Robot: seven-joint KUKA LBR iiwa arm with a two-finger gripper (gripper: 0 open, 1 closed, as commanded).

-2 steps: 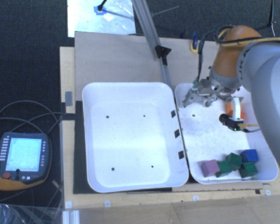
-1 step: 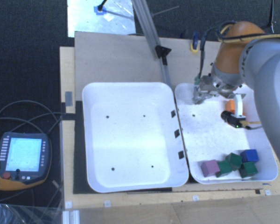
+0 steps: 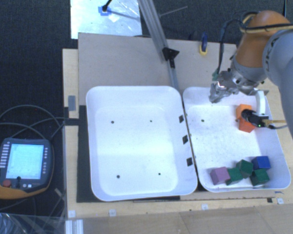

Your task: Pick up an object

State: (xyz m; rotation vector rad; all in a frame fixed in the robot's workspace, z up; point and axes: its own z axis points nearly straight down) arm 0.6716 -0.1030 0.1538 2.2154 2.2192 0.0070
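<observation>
The gripper (image 3: 218, 95) hangs over the right bin's (image 3: 205, 145) far edge, its grip impossible to tell, while blocks (image 3: 240, 171) lie clustered in the near corner, well apart.

The gripper (image 3: 216, 95) hangs over the far edge of the right bin (image 3: 219, 130), its tip pointing down; nothing shows between its fingers. An orange block (image 3: 244, 119) lies in that bin to the right of the fingers and a little nearer the camera, partly behind a white and black part of the arm (image 3: 278, 48); well nearer the camera than the fingers, at the bin's near edge, sit a pink block (image 3: 219, 175), green blocks (image 3: 244, 168) and a blue block (image 3: 261, 162), bunched together; the left bin (image 3: 136, 140) lies to the left of the fingers; far left of them, off the bench, rests a pendant (image 3: 22, 167) with a lit screen.
</observation>
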